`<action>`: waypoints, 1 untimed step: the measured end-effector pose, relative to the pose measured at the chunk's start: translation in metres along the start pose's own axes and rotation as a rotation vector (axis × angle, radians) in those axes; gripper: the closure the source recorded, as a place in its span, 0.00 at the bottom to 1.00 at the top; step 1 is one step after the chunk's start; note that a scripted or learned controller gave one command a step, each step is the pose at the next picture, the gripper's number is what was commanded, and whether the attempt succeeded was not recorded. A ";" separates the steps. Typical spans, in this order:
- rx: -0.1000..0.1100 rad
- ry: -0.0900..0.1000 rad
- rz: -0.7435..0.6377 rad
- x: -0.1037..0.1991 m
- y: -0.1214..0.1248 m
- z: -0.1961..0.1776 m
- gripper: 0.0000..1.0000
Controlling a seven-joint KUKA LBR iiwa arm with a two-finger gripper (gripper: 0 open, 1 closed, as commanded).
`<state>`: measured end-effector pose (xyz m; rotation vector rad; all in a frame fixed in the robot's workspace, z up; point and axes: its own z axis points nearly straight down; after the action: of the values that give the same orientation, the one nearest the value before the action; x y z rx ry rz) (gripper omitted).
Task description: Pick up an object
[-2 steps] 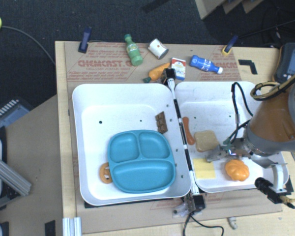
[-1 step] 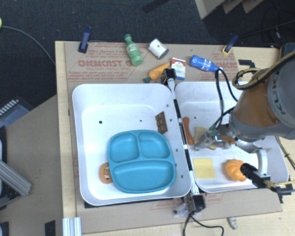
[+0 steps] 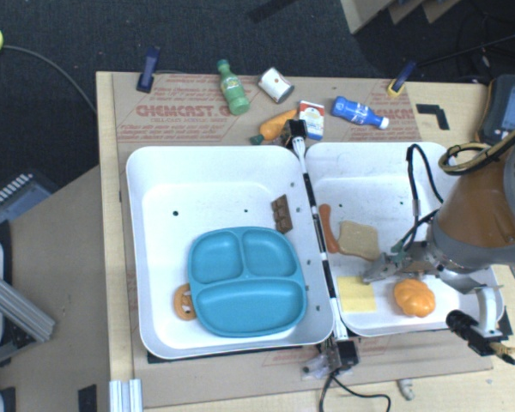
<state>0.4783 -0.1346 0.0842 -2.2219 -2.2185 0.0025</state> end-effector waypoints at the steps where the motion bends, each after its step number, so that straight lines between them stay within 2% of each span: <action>1: -0.003 0.000 -0.003 0.030 0.070 -0.011 0.00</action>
<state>0.5487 -0.1048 0.0947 -2.2203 -2.2232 -0.0014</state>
